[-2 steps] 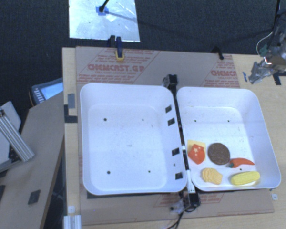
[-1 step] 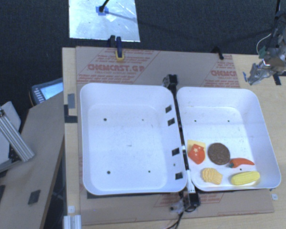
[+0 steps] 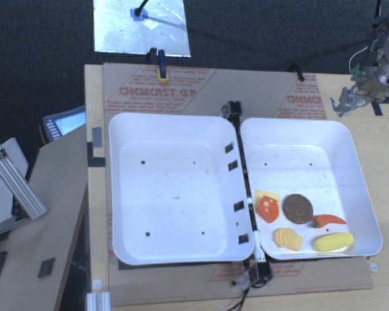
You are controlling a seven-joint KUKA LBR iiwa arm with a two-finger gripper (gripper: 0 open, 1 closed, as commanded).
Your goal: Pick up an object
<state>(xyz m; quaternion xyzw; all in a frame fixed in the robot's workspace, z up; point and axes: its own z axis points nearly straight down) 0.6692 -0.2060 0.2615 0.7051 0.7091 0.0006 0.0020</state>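
Progress: nothing picked up yet | gripper (image 3: pixel 345 102) hung beyond the right bin's (image 3: pixel 350 144) far right corner; we could not tell its state | toy foods, including a corn cob (image 3: pixel 333 241), lay along that bin's near edge | approach and grasp remained.

Floor (image 3: pixel 39 44): dark carpet
Bench top (image 3: pixel 207 86): brown board, red lettering
Far floor: shiny metal sheet (image 3: pixel 141 18)
Left edge: aluminium rail (image 3: pixel 13 177), slanted

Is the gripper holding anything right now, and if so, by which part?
Nothing is held. The gripper hangs above the bench beyond the right bin, with nothing between its fingers; the toy foods lie in that bin's near end.
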